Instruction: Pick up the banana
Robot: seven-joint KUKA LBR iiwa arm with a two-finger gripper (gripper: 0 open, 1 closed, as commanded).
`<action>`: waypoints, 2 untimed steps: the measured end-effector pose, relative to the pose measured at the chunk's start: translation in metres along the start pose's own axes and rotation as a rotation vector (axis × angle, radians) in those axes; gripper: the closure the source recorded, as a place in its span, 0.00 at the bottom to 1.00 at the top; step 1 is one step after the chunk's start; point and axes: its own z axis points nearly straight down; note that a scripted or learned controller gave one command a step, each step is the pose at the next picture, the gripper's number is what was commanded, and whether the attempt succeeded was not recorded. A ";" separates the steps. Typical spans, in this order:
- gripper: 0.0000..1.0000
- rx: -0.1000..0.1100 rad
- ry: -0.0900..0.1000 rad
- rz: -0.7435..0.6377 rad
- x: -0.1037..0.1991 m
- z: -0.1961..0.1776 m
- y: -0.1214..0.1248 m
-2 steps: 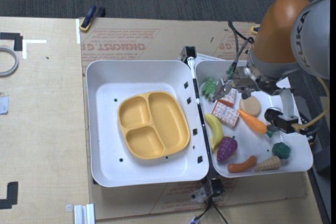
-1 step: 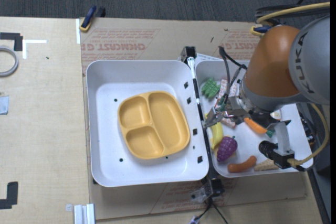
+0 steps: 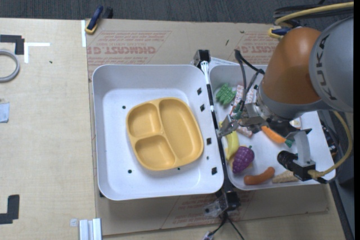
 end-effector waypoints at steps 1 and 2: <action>0.00 0.000 0.000 0.000 0.000 0.000 0.000; 0.00 0.000 0.000 0.000 0.000 0.000 0.000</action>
